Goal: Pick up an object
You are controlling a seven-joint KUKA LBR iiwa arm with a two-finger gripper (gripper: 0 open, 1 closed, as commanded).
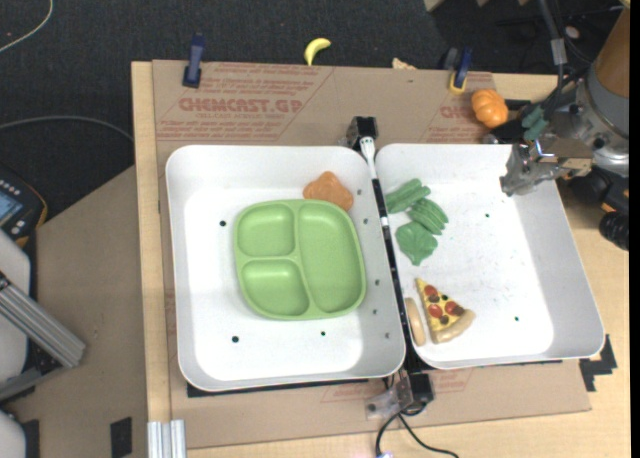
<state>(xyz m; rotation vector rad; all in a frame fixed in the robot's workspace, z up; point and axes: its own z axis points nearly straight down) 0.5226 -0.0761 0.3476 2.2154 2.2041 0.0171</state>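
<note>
While nothing is resting between the fingers yet, the task's likeliest target, a toy pizza slice [441,312] of moulded plastic with red pepperoni spots and a tan crust, is lying nearest the camera at about seven o'clock in the right-hand shallow white bin [560,276], close beside the inner wall. It is looking light, rigid and fairly smooth, so I judge it may be sliding under a loose pinch; closing across its two straight sides near the wide crust end seems the safest hold, though the nearby wall is crowding that side.

Further back, at about ten o'clock in the same bin, a cluster of soft-looking green leafy toy pieces [417,217] is sitting well apart from the slice. In the left-hand white bin [200,346], a pale green three-compartment plastic plate [298,258] is occupying the middle, with an orange lumpy toy [328,189] touching its far edge at one o'clock.

Farther still, the grey two-finger gripper [519,177] is hovering over the right bin's rim at two o'clock; whether it is spread or closed I cannot tell. Beyond it, a small orange round toy [488,107] is resting on the brown cardboard sheet [250,101].
</note>
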